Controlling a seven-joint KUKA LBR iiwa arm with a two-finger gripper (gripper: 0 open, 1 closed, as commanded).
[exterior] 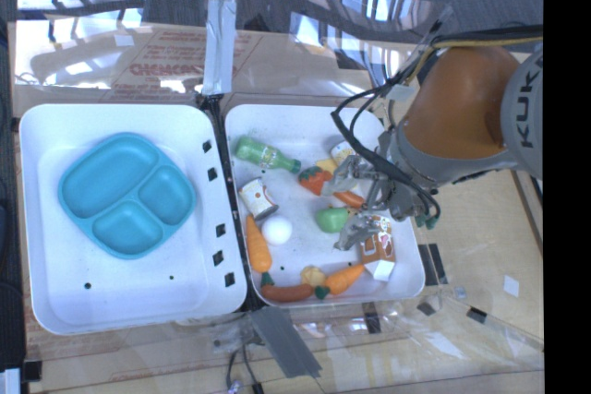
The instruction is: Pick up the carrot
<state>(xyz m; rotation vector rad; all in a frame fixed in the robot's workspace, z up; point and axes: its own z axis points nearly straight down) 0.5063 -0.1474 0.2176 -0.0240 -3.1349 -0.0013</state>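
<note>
Camera view showed the gripper point(362, 203) low in the right bin point(305, 120), right of frame centre, beside a carrot point(347, 276); its grip was unclear.

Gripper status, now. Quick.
Gripper: low in the right bin among the toy food; whether it is open, closed or holding anything cannot be told. A carrot lies at the bin's near edge.

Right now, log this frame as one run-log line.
arm: over right bin | gripper: low among toys, beside green item | carrot: on bin floor, front, ungrasped | left bin: blue tray
</note>
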